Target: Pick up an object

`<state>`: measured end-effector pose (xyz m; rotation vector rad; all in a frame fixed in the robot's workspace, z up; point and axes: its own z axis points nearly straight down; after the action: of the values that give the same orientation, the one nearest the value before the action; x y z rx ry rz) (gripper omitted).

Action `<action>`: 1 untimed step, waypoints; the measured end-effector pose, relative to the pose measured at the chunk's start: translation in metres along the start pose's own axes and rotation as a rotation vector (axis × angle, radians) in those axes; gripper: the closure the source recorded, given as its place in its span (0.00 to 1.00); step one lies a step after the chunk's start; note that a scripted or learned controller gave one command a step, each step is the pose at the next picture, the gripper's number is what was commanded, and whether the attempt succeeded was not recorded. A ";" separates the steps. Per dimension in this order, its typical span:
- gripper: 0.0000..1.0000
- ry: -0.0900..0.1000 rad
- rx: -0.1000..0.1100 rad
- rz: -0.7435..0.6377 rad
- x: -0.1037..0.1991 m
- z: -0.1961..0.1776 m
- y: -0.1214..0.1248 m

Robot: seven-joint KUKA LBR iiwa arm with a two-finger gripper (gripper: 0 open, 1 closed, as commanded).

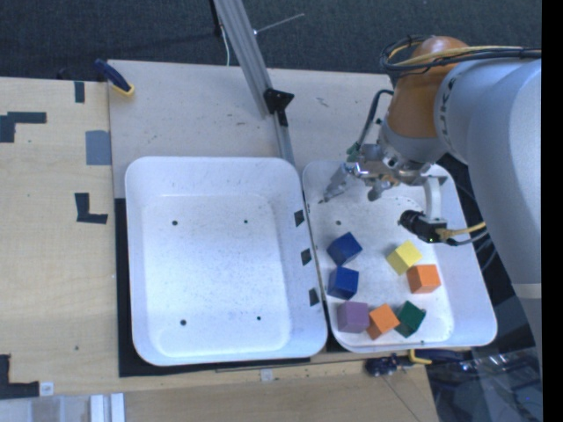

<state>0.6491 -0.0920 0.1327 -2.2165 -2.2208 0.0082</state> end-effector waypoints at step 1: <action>0.00 0.000 0.001 0.000 0.001 0.044 -0.001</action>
<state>0.6473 -0.0912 0.0886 -2.2161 -2.2203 0.0088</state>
